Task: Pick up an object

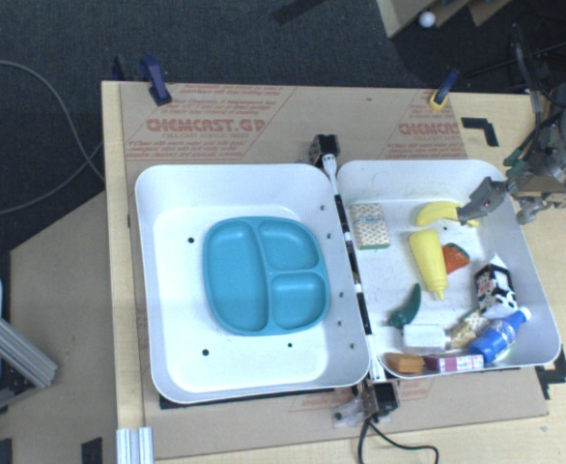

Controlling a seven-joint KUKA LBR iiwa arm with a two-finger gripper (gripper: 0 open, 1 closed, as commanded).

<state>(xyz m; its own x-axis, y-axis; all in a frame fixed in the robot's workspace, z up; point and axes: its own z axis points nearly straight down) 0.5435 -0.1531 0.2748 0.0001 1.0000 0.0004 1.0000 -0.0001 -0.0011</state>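
My gripper (504, 207) hangs over the far right corner of the right bin (395, 175). Its two fingers are spread apart, so it is open, and nothing sits between them. The left fingertip is just right of a yellow banana (435, 213). Below the banana lie a yellow bottle (428, 260) and a small red-orange piece (456, 256). A patterned little box (368, 226) rests near the bin's left wall. A green item (407, 306), a white block (424, 336), a black-and-white toy (492, 288) and a blue bottle (501, 337) crowd the near end.
The left bin (167, 211) holds a blue divided plate (265, 274). A purple-and-orange tube (436, 362) lies against the right bin's near wall. Blue clamps (154, 78) (444, 90) grip the cardboard at the back. The arm's wrist (556, 158) stands at the right edge.
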